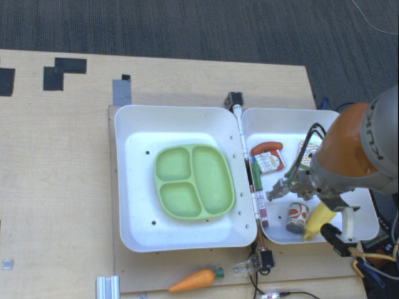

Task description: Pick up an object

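The right bin [283, 118] holds several small objects. A red sausage [267, 147] lies near its back left, with a small printed packet [269, 162] just in front of it. A green marker [255, 174] lies along the left wall. Near the front sit a red and white can [298, 213] and a yellow banana [319, 220]. My gripper [278, 191] hangs low over the middle of this bin, between the packet and the can, with the arm's orange band [349, 143] behind it. Part of the bin's right side is hidden by the arm.
The left bin [134, 167] holds a green divided plate [194, 182]. A toy carrot [194, 280] lies on the bench in front of the bins. A black clamp [234, 99] sits at the back where the bins meet. Cables trail at the front right.
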You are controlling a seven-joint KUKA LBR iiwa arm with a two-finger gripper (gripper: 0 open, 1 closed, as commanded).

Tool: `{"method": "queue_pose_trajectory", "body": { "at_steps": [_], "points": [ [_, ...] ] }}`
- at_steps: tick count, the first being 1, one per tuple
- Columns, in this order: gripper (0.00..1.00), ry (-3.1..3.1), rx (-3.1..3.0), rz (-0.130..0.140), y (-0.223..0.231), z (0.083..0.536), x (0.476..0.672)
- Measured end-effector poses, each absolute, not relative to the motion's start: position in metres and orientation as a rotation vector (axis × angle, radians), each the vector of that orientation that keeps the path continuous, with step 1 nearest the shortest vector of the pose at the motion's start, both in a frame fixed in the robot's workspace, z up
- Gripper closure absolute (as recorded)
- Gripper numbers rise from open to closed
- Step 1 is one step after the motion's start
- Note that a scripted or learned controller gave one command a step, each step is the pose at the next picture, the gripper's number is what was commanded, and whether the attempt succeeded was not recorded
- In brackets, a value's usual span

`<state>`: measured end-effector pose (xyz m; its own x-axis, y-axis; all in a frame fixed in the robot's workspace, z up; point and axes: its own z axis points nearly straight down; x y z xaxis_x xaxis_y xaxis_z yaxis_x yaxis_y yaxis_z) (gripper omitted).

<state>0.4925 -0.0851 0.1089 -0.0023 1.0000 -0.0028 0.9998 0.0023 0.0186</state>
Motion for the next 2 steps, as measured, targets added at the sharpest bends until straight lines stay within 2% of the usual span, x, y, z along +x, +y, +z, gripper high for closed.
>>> {"method": "queue_pose_trajectory", "body": {
  "at_steps": [1,2],
  "points": [
    [0.0,2.211,2.216,0.007,-0.086,0.088,0.489],
    [1.0,2.213,2.21,0.013,-0.084,0.099,0.491]
  ]
}}
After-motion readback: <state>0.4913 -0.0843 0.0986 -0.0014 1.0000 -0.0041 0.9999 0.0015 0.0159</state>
